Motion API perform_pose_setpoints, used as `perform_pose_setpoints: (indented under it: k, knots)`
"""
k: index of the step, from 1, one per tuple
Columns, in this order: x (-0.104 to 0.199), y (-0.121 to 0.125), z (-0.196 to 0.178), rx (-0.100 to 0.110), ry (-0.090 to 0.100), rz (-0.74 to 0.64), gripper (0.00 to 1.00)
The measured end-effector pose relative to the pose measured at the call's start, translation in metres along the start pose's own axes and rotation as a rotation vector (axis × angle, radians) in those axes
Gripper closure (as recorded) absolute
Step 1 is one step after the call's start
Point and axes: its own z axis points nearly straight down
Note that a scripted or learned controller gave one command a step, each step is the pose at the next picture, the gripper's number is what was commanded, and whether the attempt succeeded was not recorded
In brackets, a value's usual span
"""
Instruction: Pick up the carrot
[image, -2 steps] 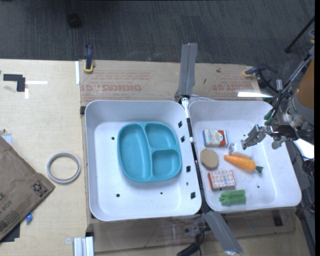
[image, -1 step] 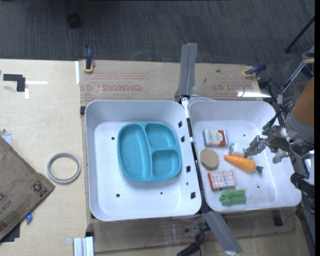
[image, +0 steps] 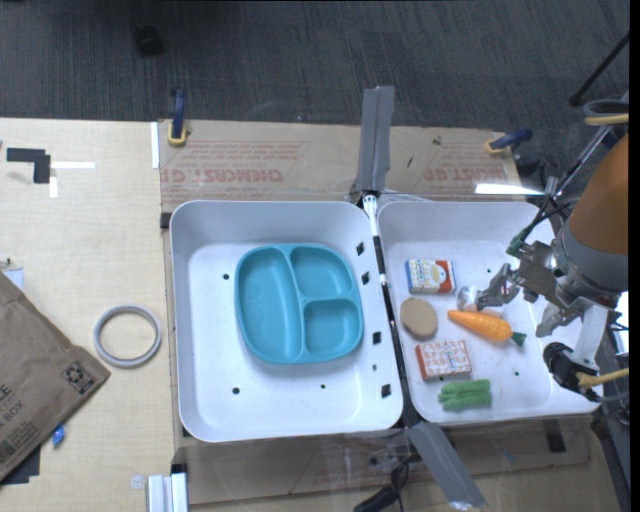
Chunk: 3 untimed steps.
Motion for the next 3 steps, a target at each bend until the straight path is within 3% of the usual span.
perform_pose_setpoints:
  k: [1, 2, 3]
  knots:
    - [-0.002, -0.009, -0.008, 0.0, 0.0, -0.12, 0.0]
    - [-0.013, -0.005, -0.009, 0.001, 0.0, 0.005, 0.0]
    - [-0.044, 0.03, 0.13, 0.002, 0.002, -0.175, 0.0]
